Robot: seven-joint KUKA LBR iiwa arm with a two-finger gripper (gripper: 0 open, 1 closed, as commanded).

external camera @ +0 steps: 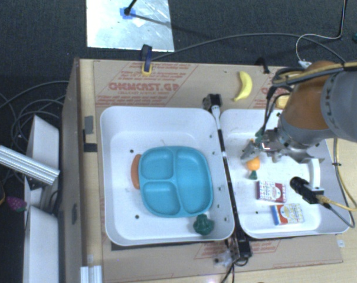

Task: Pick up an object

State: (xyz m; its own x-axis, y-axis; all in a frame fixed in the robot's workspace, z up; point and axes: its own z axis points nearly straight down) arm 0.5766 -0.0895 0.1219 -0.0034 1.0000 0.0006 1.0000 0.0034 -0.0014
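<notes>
My gripper (259,149) hangs low over the upper middle of the right bin (326,226), with the grey arm and its orange band reaching in from the right. Just below and left of the gripper lies a small orange fruit-like object (253,164) with a green bit under it; whether they touch is unclear. A red and white box (270,191) lies flat further toward the front. A second small box (287,214) with blue and red print sits near the front wall.
The left bin (116,158) holds a blue divided plate (175,180), an orange sausage-shaped item (134,171) at the plate's left edge, and a green broccoli-like toy (203,224) at the front. A yellow banana (243,85) lies on the bench behind the right bin.
</notes>
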